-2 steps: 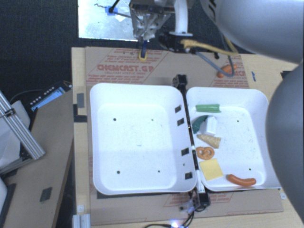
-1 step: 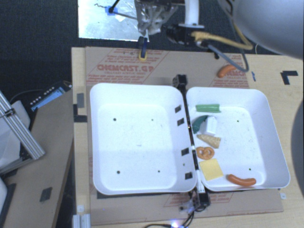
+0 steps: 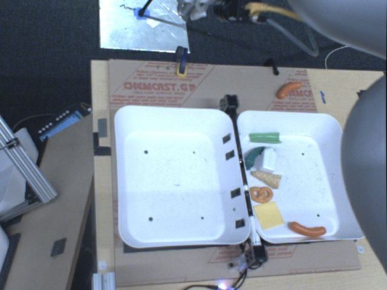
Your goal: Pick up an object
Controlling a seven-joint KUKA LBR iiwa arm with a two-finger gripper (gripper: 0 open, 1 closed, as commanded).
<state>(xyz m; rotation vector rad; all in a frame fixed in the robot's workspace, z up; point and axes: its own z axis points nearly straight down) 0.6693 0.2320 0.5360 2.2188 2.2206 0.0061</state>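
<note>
Orange sausage [image 3: 306,229] lies near in the right white bin [image 3: 329,162], well apart from the hand [image 3: 195,2] far above; whether that hand is clenched, I cannot tell. Two sausages: the second [image 3: 288,90] on the desk [image 3: 151,83].

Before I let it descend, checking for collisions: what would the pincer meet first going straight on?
Probably the silvery sheet beyond the bench; the pincer hangs high, so depth is unclear.
</note>
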